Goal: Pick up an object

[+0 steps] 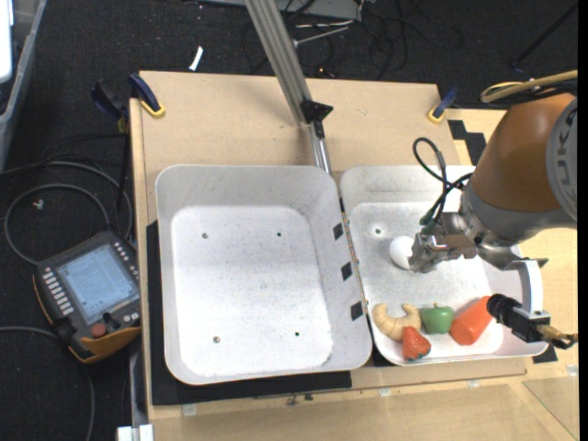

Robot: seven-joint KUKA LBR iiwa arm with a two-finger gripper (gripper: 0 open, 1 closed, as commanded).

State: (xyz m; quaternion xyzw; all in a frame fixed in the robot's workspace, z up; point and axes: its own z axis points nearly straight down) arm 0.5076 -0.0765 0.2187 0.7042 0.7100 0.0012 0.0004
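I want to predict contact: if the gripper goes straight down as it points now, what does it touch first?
Probably the white egg-like object just beside the gripper, otherwise the right bin floor; depth is unclear from this slanted view.

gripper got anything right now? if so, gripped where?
Cannot tell. The gripper is down in the right bin, right against the white egg-shaped object, but no hold on it is visible from this camera angle.

Matt white plastic bins, bare wooden bench
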